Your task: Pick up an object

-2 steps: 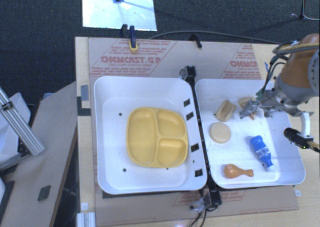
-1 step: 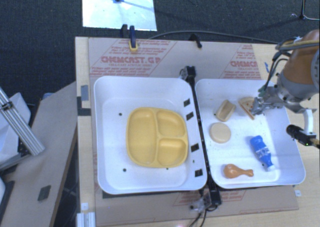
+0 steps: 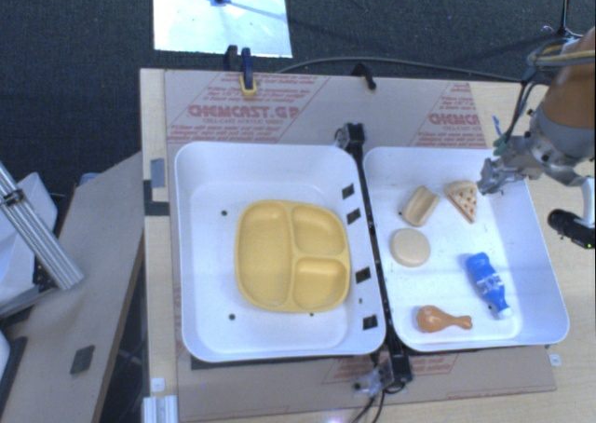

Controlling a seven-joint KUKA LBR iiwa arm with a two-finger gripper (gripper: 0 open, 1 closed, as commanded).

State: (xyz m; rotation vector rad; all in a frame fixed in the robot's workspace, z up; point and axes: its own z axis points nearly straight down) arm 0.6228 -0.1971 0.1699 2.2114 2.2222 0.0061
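On the tabletop [image 3: 158, 253], two white bins side by side. Left bin [image 3: 200, 253] holds a yellow divided plate [image 3: 291, 255]: broad, flat, rigid; I judge it awkward, rim too wide for me.

Right bin [image 3: 540, 253] carries the likely picks, largest to smallest:
- blue bottle [image 3: 486, 283], near right; lying down, smooth plastic, probably light and slippery. Take across the body.
- orange drumstick [image 3: 441, 320], near edge; stiff toy, grip the fat end.
- tan bread roll [image 3: 419, 206], far left; light, take across the short width.
- round cream biscuit [image 3: 410, 247], centre; low and flat, hard to get under.
- pizza wedge [image 3: 463, 199], far side; thin, rigid.

My gripper [image 3: 492, 176] hangs at the bin's far right, just beside the wedge. Carrying nothing that I can see; opening cannot be told.
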